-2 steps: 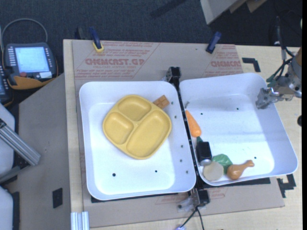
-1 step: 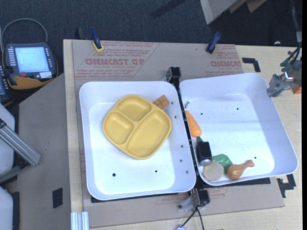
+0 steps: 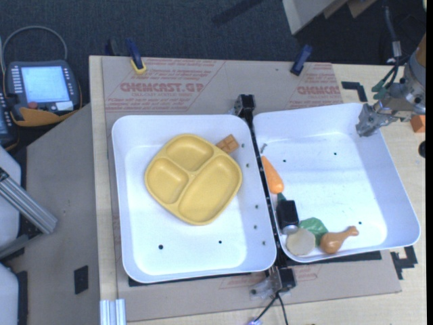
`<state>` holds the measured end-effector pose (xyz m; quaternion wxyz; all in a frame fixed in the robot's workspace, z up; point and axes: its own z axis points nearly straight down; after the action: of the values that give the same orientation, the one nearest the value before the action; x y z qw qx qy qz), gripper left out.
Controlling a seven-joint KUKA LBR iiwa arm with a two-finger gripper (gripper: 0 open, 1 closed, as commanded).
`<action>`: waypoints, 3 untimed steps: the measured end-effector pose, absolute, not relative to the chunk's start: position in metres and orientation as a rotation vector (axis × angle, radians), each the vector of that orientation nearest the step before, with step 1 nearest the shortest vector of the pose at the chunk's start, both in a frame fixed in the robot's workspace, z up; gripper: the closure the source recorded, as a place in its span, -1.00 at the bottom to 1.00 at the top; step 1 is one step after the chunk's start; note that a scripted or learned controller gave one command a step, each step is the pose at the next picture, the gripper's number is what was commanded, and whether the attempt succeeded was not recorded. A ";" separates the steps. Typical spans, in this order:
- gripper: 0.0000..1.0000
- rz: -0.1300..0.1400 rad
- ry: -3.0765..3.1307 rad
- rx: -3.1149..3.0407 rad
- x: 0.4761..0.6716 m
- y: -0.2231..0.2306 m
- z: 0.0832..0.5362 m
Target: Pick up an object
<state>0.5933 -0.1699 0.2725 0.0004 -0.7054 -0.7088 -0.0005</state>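
Note:
My gripper (image 3: 369, 122) hangs over the far right corner of the right bin (image 3: 338, 161), with nothing visible between its fingers. Along that bin's left wall lies an orange carrot (image 3: 272, 175). Below it sit a black block (image 3: 287, 213), a green piece (image 3: 314, 226), a pale round lid-like item (image 3: 300, 242) and a brown drumstick (image 3: 337, 238), all clustered in the near left corner, well away from the gripper.
The left bin (image 3: 135, 235) holds a yellow divided plate (image 3: 194, 178) with a small brown block (image 3: 228, 143) at its far edge. A black clamp (image 3: 244, 103) sits where the bins meet. A teach pendant (image 3: 40, 87) rests off the bench at far left.

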 end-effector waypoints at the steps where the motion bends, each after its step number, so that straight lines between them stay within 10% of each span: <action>1: 1.00 0.000 -2.226 -2.212 0.607 -0.109 0.264; 3: 1.00 0.000 -2.225 -2.213 0.611 -0.001 0.260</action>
<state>0.6106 -0.0006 0.2602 0.0014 -0.7052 -0.7090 0.0001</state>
